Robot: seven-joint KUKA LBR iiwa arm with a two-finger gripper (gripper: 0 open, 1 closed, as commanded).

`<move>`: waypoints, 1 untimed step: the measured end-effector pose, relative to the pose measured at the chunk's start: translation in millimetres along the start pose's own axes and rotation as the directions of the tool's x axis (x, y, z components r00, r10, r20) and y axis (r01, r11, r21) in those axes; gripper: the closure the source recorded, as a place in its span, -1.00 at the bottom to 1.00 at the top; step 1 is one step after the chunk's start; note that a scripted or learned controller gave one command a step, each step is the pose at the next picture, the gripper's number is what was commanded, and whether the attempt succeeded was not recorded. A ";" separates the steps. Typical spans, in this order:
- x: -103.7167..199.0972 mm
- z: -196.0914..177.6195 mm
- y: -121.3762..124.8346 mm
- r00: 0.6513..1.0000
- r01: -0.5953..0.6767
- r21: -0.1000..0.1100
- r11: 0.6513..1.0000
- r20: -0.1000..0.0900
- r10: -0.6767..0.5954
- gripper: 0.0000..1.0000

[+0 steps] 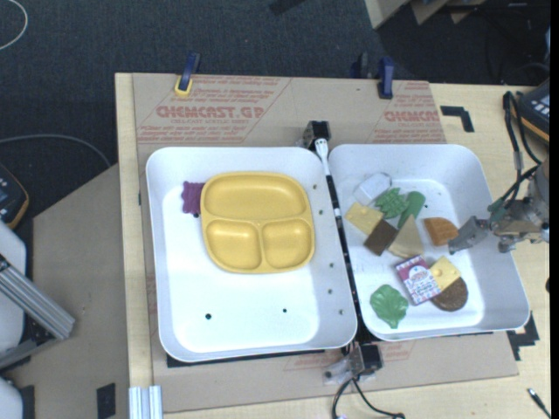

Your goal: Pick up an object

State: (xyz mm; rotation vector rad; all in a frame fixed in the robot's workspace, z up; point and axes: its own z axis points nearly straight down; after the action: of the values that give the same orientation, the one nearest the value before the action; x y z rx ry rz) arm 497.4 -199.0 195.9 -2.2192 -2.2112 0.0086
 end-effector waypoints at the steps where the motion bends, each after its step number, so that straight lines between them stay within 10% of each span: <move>1: 0.9 -5.6 1.9 1.000 0.003 -0.010 1.000 0.003 -0.003 -1.00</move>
State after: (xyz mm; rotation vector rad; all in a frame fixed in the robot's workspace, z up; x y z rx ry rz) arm 499.4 -198.2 201.4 -2.2218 -2.2214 0.0005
